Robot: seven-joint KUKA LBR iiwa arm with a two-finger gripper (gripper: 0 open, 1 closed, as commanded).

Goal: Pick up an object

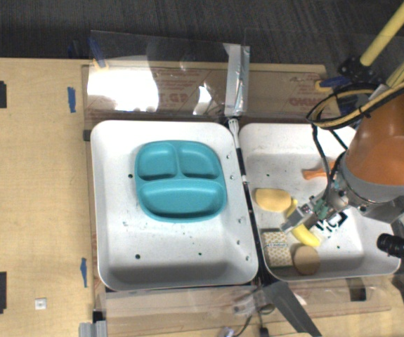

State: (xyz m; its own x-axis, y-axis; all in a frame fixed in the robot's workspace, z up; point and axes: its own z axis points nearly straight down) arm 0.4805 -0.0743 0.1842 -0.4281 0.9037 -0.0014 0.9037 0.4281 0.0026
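Low in the right bin (286,140), toward the lower right of the frame, my jaws (301,220) hang over a small cluster of objects. The arm (388,149) comes in from the right edge, so the tool points leftward and slightly down in the picture.

The nearest candidate is a small yellow piece (305,236), lying just below and to the right of the tips, touching or almost touching them. Its long axis runs from upper left to lower right, roughly in line with the tool itself, so I judge a grasp across its narrow width would need little turning. Whether the jaws are released or clenched I cannot tell; the tip area is a tangle of metal, green and yellow, and nothing shows clearly between them.

A pale yellow lump (273,201) sits up and to the left of the tips, near but apart. A tan round object (305,259) lies below the yellow piece, close to the bin's lower wall, beside a speckled flat packet (276,248). An orange object (315,173) lies higher up, partly behind the arm.

The left bin (110,209) holds a teal divided plate (180,180), well apart from the tool
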